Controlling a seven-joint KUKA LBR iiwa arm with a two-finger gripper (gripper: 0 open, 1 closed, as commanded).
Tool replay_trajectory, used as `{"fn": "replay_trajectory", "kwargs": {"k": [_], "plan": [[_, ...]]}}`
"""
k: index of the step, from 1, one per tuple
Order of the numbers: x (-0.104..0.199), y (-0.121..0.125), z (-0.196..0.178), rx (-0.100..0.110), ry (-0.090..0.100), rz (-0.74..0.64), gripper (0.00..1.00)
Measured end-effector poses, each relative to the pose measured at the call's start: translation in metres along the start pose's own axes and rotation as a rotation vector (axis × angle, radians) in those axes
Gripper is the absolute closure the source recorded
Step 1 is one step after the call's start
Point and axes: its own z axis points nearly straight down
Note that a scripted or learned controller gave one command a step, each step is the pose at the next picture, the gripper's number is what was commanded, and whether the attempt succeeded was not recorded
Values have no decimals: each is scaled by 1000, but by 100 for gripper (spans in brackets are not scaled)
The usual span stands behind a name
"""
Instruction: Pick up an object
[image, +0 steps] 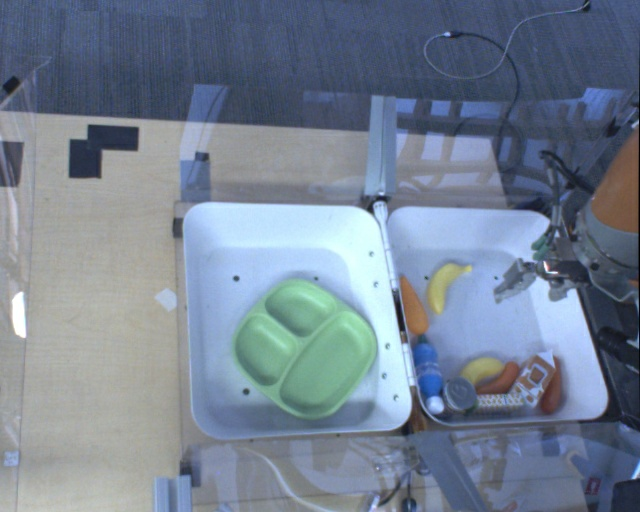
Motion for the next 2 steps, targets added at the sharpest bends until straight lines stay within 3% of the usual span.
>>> {"fn": "replay_trajectory", "kwargs": {"k": [1, 2], "plan": [[24, -9, 130, -13, -3, -232, 0], [24, -5, 120, -20, -4, -234, 100]]}}
